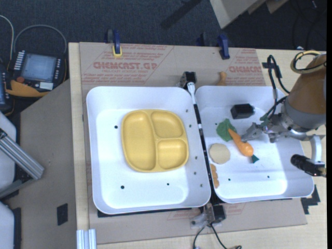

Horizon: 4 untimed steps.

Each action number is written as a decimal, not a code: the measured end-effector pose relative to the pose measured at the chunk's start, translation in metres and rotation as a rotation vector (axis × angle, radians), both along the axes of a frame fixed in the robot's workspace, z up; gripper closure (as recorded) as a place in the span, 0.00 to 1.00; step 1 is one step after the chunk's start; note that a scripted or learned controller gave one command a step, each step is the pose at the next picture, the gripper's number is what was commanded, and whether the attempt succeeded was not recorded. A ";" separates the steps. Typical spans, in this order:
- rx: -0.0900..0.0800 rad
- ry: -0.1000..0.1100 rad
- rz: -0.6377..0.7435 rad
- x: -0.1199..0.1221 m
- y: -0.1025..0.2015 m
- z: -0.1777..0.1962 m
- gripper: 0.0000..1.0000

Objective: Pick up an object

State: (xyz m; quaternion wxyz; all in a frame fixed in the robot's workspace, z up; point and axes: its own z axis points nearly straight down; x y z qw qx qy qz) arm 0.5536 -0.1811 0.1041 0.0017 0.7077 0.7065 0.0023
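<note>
Orange and green, a toy carrot (239,141) lies in the middle of the right bin (270,183), with a pale round disc (219,153) just beside it and a small black block (242,110) a little further back. The gripper (258,130) hangs low at the carrot's right, whether touching it I cannot tell. A yellow divided tray (154,139) sits in the left bin (104,139).

Single fixed cam above the bench (155,58), looking down at a slant. Far enough back to frame both bins whole: left bin (104,191), right bin (270,185). Arm (306,95) enters from frame right.
</note>
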 end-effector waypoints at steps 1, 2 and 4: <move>-0.002 0.005 0.001 0.001 -0.001 -0.019 0.00; -0.002 0.005 0.001 0.001 0.000 -0.009 1.00; -0.004 0.000 0.002 -0.009 -0.002 0.083 1.00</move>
